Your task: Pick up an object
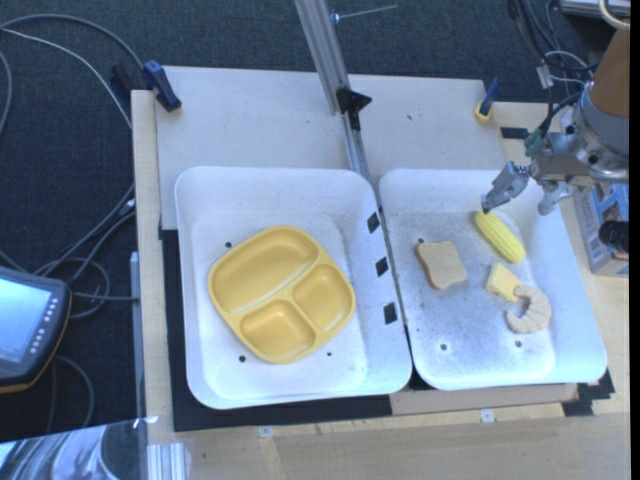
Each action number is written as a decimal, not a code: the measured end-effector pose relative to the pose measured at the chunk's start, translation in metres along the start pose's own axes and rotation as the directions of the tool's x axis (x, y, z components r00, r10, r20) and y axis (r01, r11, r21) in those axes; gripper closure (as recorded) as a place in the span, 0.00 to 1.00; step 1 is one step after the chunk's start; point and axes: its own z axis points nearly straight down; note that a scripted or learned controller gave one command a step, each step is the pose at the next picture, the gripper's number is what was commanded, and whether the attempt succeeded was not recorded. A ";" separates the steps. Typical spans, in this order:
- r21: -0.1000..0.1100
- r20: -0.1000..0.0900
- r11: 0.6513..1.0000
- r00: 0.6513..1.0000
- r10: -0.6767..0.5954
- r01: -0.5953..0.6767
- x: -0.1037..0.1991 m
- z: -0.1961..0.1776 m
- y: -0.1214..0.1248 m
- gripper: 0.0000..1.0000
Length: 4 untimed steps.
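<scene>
we see the gripper [524, 196] with jaws spread wide and holding nothing, just above the corn cob [499, 235] (bread slice [441, 264] lies nearby) in the right bin [450, 363].

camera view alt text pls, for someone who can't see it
A grey robot arm's open gripper hovers over the right bin, just above a corn cob lying near bread, cheese and a shrimp. The left bin holds a yellow divided plate.

No readable text, label, brand, number or sign appears anywhere.
</scene>
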 end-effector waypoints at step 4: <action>0.005 -0.001 1.000 1.000 0.002 -0.002 0.007 0.172 -0.014 0.00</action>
